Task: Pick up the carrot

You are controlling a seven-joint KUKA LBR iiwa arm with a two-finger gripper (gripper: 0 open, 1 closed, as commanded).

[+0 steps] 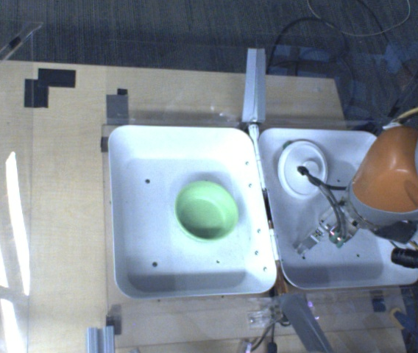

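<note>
The arm (397, 179) reaches in from the right edge of the frame and hangs over the right bin (341, 272), its orange band bulking over that bin's right half. The gripper (318, 239) sits low in the lower middle of this bin, angled toward the lower left, close to the bin floor. That pose suggests a reach down for something on the floor there. Whether the claw is spread or pressed together cannot be told; it is small and blurred, and nothing can be made out within it.

Where the carrot lies cannot be told either. If it is in the right bin, the likeliest place is under the arm's bulk or close by the gripper tip, but that is a guess.

Around it: a white round dish (302, 169) rests in the upper left of the right bin, near the gripper but apart from it, with a dark cable (321, 184) looping from the wrist past its lower rim. A green bowl (207, 210) sits upright in the middle of the left bin (143, 267), well apart from the gripper. The raised wall between the two bins lies just left of the gripper, and a sideways move that way could strike it.
</note>
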